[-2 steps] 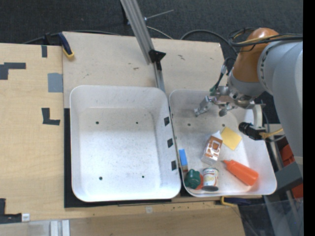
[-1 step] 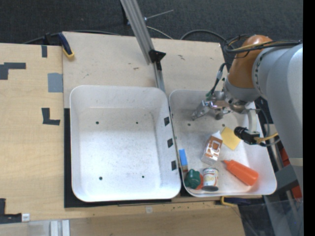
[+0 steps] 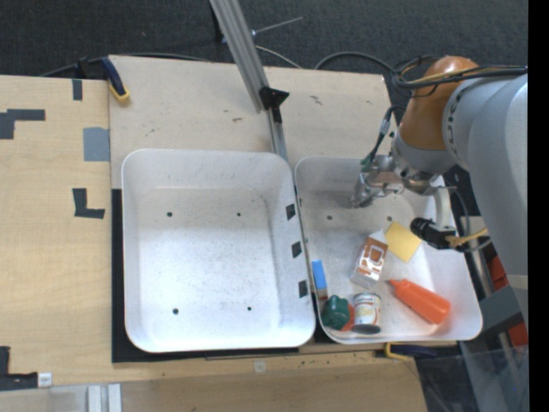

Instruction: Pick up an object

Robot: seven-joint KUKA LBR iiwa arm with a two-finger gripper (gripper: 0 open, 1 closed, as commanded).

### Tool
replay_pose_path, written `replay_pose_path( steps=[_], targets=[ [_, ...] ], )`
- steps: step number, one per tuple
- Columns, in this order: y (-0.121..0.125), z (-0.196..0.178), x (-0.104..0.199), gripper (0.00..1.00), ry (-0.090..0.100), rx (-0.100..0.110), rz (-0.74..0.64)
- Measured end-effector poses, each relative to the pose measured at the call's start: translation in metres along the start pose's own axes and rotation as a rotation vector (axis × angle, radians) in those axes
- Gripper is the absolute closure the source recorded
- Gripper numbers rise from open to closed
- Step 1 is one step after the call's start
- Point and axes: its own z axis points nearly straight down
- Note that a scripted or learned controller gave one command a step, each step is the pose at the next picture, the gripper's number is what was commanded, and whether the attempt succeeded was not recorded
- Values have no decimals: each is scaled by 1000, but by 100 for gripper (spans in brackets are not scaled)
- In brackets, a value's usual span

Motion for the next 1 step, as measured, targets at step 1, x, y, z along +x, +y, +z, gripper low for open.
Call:
replay_pose_path(
  steps=[1],
  targets=[
    [0,-63,3,100,1,-7,1]
  ],
)
